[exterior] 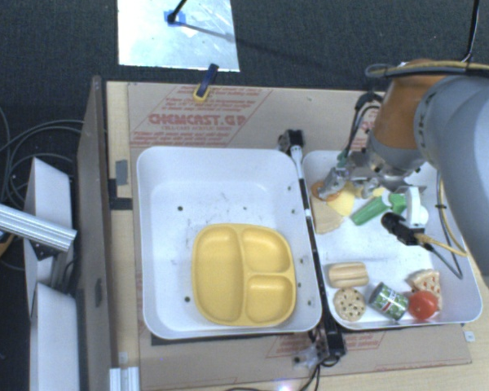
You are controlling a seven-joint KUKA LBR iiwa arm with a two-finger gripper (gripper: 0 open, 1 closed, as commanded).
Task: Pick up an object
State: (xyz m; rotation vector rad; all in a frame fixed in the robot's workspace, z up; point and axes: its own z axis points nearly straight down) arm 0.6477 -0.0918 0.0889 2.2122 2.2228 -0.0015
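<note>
while the end effector (340, 181) is hanging over the right bin's (473, 300) far-left corner | orange-yellow piece (332, 191) is lying just beneath it | green cylinder (369, 210) is slanting just right | jaw opening: cannot tell

ARM BENT LOW FROM THE RIGHT

The grey KUKA arm (464, 129) reaches in from the right edge, its orange band (399, 112) sitting just above the wrist. The wrist angles downward and leftward, carrying the gripper (342, 182) low, dark cables trailing beside it.

two white bins (159, 218), one yellow tray (244, 274), one can (388, 300)
</note>
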